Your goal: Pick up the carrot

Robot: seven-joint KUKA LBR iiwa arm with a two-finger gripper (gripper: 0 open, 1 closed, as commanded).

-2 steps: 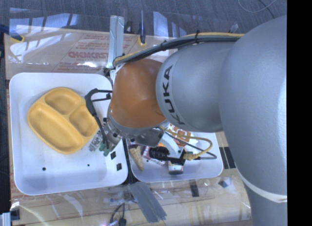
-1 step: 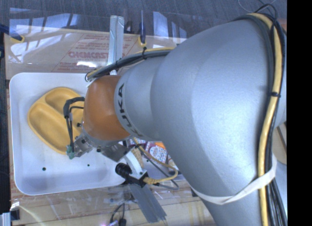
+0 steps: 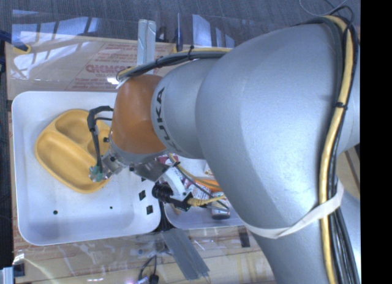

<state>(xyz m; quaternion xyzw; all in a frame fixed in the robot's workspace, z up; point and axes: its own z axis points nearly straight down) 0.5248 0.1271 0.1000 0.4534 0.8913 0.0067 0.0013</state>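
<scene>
A thin orange strip (image 3: 207, 183), likely the carrot, peeks out from under the arm in the right bin (image 3: 184, 220), among a few wrapped items. The rest of it is hidden by the arm. The orange-banded wrist (image 3: 136, 123) hangs over the seam between the two bins. The gripper (image 3: 113, 165) juts down-left from it over the left bin, by the right rim of a yellow divided dish (image 3: 64, 148). It sits to the left of the orange strip, apart from it.
The yellow dish lies in the left bin (image 3: 37, 215), toward its upper left. The bulky grey arm (image 3: 263, 130) covers most of the right bin. A cardboard sheet (image 3: 92, 62) lies behind the bins.
</scene>
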